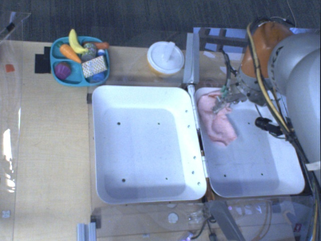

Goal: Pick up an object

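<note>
Reaching arm: the grey arm with its orange band (pixel 266 41) is seen entering from the right, above the far left corner of the right bin
Gripper: the gripper (pixel 225 100) is placed low at the top of the pink cloth; whether it is open or closed cannot be told, nor whether the cloth is gripped
Pink cloth: the pink cloth (pixel 216 120) is crumpled in the right bin (pixel 261 179), against its left wall, near the far corner
Left bin: the left bin (pixel 145 149) is set just beside the right one
Bench: a blue tray of toy food (pixel 79 60) and a white lidded cup (pixel 165 57) are set behind the 2 bins
</note>
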Tool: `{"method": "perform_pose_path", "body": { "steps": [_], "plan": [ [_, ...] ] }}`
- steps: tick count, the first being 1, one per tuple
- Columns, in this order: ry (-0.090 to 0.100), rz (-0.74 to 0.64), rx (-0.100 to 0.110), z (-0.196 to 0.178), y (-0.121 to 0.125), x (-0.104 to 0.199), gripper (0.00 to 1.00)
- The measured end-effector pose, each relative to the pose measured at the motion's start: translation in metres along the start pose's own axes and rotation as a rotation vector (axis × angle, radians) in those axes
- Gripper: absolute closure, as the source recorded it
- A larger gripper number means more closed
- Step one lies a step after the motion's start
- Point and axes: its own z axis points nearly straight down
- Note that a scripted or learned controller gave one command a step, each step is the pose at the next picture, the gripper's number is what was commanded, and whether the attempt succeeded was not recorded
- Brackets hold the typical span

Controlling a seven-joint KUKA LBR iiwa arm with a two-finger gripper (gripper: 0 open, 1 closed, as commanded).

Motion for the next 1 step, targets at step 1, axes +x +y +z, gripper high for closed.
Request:
{"method": "perform_pose_path", "body": {
  "steps": [1],
  "plan": [
    [0.002, -0.118, -0.004, -0.0956, 0.0069, 0.0226, 1.00]
  ]
}}
